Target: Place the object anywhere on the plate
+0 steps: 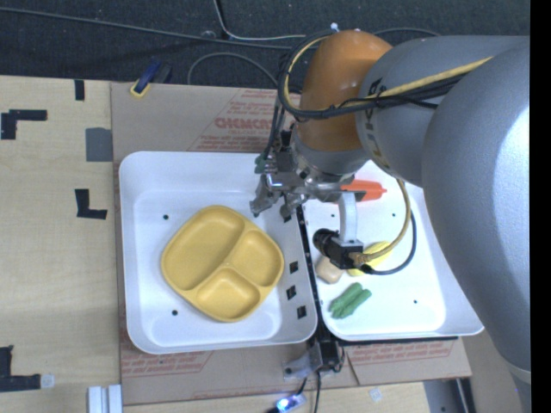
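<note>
- Two white bins sit side by side on the worktop, and the claw hangs right over the seam between them, near their far end; the left bin spreads away to the claw's left, the right bin to its right.
- Big grey arm with its orange band reaches in from the right and covers much of the right bin's far side, so anything under it I can't see.
- Yellow plate, split into three compartments, lies in the left bin, below and a little left of the claw, near it; nothing rests on it, so the task looks not yet done.
- Likely objects to carry all lie on the claw's other side, in the right bin: a green piece below and right, its long axis slanting up toward the right; a pale rounded piece nearer, just beside the seam; a yellow piece beside that; an orange piece level with the claw, close under the arm.
- Which one the task means I cannot tell.
- Claw itself: the metal parts are a dark tangle from here; I can't make out how far apart they stand, and I see nothing gripped in them.
- My guess is the coming move goes right and down for a pick, then back left across the seam to the plate.
</note>
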`<state>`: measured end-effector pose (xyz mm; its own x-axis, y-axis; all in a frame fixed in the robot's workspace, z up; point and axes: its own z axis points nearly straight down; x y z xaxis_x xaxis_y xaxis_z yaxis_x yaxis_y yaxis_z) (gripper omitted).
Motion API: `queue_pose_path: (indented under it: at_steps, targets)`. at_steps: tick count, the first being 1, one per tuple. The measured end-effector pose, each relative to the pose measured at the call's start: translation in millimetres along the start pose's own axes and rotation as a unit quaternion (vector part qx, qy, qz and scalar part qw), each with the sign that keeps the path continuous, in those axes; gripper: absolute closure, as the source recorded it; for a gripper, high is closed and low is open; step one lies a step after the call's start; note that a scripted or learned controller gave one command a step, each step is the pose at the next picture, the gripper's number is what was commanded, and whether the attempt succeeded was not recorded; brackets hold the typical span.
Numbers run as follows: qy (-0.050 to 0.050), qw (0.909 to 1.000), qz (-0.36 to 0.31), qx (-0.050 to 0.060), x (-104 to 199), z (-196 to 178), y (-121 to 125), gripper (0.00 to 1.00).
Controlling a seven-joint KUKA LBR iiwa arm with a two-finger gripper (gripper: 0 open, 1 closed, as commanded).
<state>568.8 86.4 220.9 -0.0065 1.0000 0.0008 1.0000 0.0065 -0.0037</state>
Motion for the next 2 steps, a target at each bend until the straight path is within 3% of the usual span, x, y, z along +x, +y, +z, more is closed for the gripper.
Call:
queue_pose_path:
  at_steps: [1,2]
  targets:
    - [0.000,1.0000,0.000,-0.001,56.4,-10.8,4.5,1.00]
    - [-0.001,1.0000,0.002,-0.001,52.6,-10.3,4.5,0.00]
